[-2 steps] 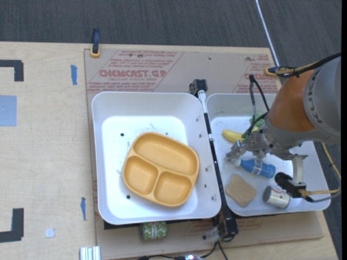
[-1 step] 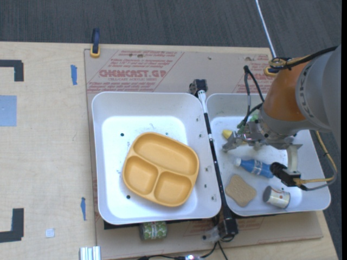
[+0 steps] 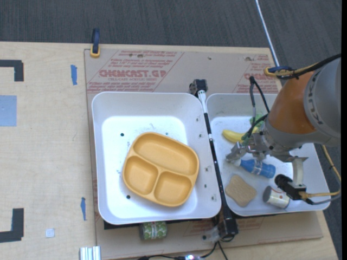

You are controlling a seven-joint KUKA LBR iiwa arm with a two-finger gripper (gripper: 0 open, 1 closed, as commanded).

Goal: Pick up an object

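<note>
The left bin carries a single thing, a yellow-orange divided plate with three compartments. It lies flat and turned at an angle, nearer the bin's front edge than its back edge. Outside this bin, just beyond its front edge, a small green can lies on its side on the printed board. The right bin holds the loose things that could be picked up. A banana lies near the bin's left edge, about halfway back. The gripper hangs just in front of the banana and close above the bin floor, under the grey arm with its orange band. How far open it is cannot be told, and nothing can be seen in its grasp. Just beside it, toward the bin's middle, lies a blue cylinder on its side. A tan square piece sits near the front-left corner. A small pale cylinder rests by the front edge, apart from the tan piece.
</note>
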